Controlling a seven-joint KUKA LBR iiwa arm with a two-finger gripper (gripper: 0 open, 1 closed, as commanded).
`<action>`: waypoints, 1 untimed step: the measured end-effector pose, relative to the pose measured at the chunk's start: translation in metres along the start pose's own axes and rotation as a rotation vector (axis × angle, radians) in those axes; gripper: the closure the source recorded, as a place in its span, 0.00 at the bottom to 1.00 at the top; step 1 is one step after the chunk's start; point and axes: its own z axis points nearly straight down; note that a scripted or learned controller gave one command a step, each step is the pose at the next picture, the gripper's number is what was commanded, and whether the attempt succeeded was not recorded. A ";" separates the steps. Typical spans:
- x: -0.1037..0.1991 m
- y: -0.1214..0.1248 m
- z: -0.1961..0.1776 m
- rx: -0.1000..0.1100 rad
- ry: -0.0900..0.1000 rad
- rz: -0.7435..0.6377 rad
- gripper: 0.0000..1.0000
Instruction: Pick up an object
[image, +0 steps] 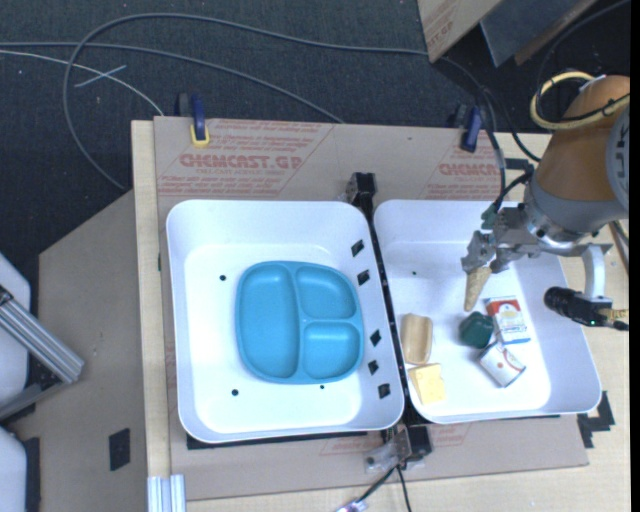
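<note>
Arm (585, 140): entered from the upper right of the frame; orange band seen above the wrist, over the right bin (420, 235).
Gripper (478, 285): hung above the upper middle of the right bin, pointing down and toward the frame's left. One tan finger (474, 290) is made out; the gap cannot be told, nor is anything seen between the fingers.
Candidate objects: all lie in the lower half of the right bin. Green object (476, 330) just below the gripper tip; red-and-white carton (510, 320) beside it to the right; small white pack (502, 366) lower right; tan bread-like piece (417, 338) at the bin's left; yellow block (428, 383) below that.
Left bin (190, 250): a blue divided plate (298, 321) is held at its centre, well apart from the gripper.
Step in hand (judged): descent toward the green object, nearest to the tip.
Advice: the carton touches or nearly touches the green object, so the fingers are best set across its free sides, centred, and lowered straight.
Risk: a glancing finger may push the object aside.
</note>
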 end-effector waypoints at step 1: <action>-0.008 -0.002 -0.059 -0.003 -0.001 0.001 1.00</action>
